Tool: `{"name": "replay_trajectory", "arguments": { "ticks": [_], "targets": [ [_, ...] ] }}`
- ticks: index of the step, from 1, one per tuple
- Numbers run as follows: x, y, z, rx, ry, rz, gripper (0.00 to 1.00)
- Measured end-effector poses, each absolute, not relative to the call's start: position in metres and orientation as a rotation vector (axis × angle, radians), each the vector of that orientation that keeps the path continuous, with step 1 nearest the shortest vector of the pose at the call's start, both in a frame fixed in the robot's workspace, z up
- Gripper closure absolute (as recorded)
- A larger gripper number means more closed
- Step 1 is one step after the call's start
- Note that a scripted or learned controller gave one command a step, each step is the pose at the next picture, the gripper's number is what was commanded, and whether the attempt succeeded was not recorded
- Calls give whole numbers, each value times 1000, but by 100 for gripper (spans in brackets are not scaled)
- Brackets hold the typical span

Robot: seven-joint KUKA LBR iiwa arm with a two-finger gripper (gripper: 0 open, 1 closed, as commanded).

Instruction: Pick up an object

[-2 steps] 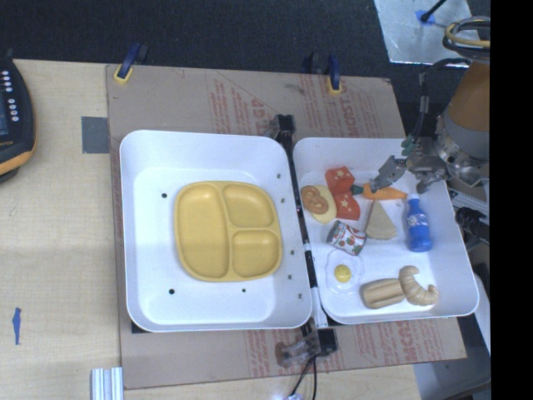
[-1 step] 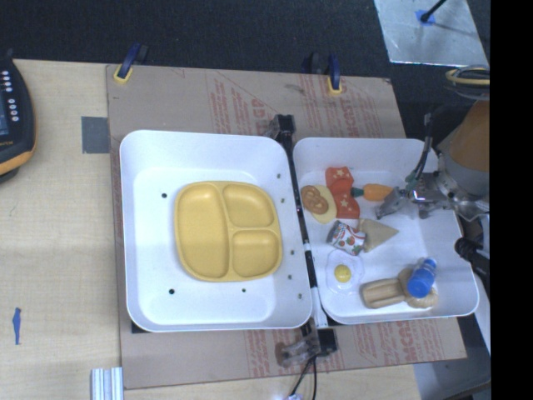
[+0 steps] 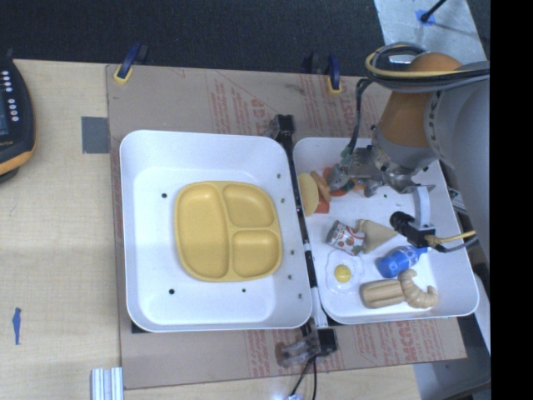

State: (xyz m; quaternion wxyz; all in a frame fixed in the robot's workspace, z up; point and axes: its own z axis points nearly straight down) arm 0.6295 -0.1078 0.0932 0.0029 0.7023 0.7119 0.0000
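Currently the gripper [image 3: 354, 176] is down in the far part of the right bin [image 3: 375, 316], at the end of the grey arm [image 3: 454, 132], which reaches in from the right with its orange band [image 3: 410, 117] above the wrist. Whether the gripper is parted or closed cannot be told from this slant, and nothing can be made out as held in it. The things to pick all lie in this right bin. A small red and orange piece [image 3: 342, 189] sits right at the gripper's tip, too cluttered to say whether the two touch. Just left of it, a pale yellow slice [image 3: 309, 194] lies against the bin's left wall. Nearer the middle are a small printed packet [image 3: 346, 237] and, just beside it on the right, a tan wedge [image 3: 377, 233]. Toward the near side lie a toy fried egg [image 3: 342, 273], a blue piece [image 3: 397, 262] to its right, a tan bread roll [image 3: 381, 293] and a pale croissant [image 3: 419, 291] that touches the roll's right end. The left bin [image 3: 150, 223] holds a yellow divided plate [image 3: 226, 229], lying flat near its middle, well apart from the gripper. Both bins rest on a brown cardboard sheet [image 3: 208, 90] on the wooden bench [image 3: 58, 248].
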Motion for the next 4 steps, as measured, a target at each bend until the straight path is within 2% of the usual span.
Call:
{"name": "replay_trajectory", "arguments": {
  "ticks": [1, 2, 4],
  "targets": [
    [654, -95, 90, 2230, 2234, -21, 0],
    [653, -111, 90, 2231, 2230, -15, 0],
    [653, -108, 90, 2228, 2233, -16, 0]
  ]
}}
